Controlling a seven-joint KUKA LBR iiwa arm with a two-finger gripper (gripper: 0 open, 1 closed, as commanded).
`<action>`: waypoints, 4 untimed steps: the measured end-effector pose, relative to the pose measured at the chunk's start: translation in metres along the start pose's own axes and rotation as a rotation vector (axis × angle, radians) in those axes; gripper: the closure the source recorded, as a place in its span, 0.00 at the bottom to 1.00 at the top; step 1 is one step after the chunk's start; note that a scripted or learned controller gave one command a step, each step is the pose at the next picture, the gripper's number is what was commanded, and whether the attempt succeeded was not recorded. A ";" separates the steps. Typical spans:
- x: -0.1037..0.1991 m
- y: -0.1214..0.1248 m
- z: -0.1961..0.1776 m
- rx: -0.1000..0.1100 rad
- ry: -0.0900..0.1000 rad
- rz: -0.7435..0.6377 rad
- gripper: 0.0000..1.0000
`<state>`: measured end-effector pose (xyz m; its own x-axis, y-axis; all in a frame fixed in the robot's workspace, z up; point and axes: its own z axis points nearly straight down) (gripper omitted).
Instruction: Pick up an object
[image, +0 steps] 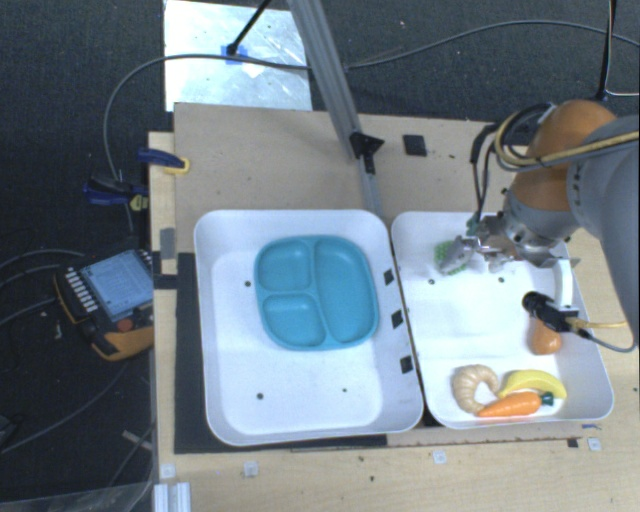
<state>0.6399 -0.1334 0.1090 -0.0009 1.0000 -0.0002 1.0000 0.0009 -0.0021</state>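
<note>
Two white bins (300, 420) sit side by side. Gripper (462, 252) pinches a green object (449, 257) in the right bin; whether it truly grips, I cannot tell.

The two white bins (300, 400) look like smooth, shiny plastic. The blue plate (317, 292) in the left bin looks like smooth matt plastic. The bench (260, 160) looks like flat brown board. The floor (70, 90) looks dark and rough.
</note>
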 end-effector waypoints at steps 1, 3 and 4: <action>0.000 0.001 0.024 -0.004 -0.001 0.000 0.00; -0.002 -0.004 -0.039 -0.008 -0.001 0.002 1.00; -0.003 -0.002 -0.094 -0.010 -0.001 -0.003 1.00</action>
<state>0.6378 -0.1361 0.2035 -0.0043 1.0000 -0.0016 1.0000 0.0043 0.0084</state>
